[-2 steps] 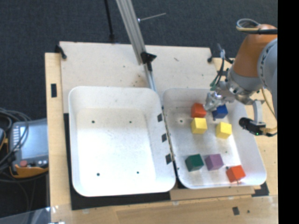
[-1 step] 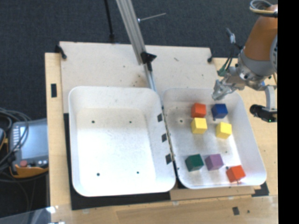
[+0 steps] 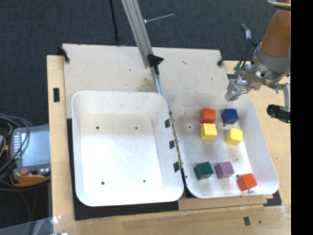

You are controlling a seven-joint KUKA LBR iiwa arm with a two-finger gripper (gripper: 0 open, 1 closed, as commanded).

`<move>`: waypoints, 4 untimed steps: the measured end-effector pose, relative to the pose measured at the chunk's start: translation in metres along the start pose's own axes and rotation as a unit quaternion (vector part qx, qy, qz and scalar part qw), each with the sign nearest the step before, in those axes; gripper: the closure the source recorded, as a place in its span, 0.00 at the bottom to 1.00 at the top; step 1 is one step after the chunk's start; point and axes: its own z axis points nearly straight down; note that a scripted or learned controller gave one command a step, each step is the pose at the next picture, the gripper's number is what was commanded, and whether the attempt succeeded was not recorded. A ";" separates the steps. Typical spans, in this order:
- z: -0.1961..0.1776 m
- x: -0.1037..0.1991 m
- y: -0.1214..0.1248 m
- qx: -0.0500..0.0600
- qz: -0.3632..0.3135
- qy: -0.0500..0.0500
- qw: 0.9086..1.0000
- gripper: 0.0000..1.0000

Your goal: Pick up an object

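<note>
The right bin [image 3: 261,146] holds several small cubes. An orange cube [image 3: 208,115] and a blue cube [image 3: 230,116] sit at its far end, with two yellow cubes [image 3: 209,131] [image 3: 234,136] just below them. A green cube [image 3: 203,170], a purple cube [image 3: 224,169] and a second orange cube [image 3: 247,181] lie near the front edge. My gripper [image 3: 234,93] hangs above the bin's far right rim, just up and right of the blue cube. Nothing shows between its fingers.
The left bin [image 3: 122,146] lies beside the right one. A slanted aluminium mast [image 3: 139,28] rises from behind the bins' junction. A grey control pendant [image 3: 29,153] with cables lies off the bench at the left.
</note>
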 end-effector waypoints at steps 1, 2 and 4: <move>-0.008 0.050 0.007 0.001 -0.001 0.000 1.000 1.00; -0.006 0.093 0.001 0.002 -0.001 0.000 1.000 1.00; 0.011 0.203 0.007 0.004 -0.001 0.000 1.000 1.00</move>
